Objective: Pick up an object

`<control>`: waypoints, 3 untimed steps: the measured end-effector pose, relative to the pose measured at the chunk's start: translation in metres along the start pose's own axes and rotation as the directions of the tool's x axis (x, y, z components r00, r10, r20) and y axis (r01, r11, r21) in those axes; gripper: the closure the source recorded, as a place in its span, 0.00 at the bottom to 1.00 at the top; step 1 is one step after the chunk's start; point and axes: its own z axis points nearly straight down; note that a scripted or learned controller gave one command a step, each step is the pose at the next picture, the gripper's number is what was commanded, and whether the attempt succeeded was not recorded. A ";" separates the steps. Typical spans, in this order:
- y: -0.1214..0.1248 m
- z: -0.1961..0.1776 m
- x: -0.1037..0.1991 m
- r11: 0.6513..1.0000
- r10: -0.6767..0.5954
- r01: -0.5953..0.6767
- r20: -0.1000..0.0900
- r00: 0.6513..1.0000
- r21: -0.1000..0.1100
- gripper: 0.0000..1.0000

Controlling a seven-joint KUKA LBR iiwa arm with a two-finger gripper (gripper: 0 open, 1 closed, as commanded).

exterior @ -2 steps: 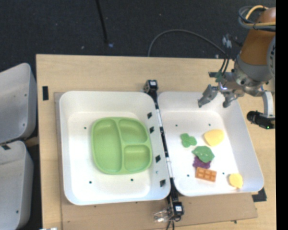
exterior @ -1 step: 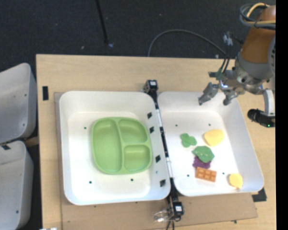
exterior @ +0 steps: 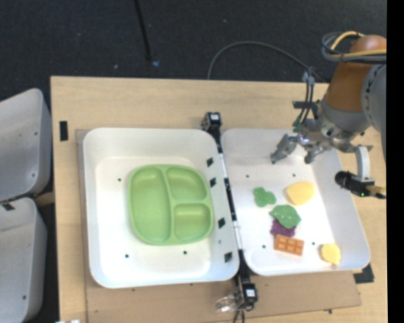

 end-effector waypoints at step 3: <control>-0.004 0.057 -0.002 1.000 0.004 -0.004 0.000 1.000 -0.003 1.00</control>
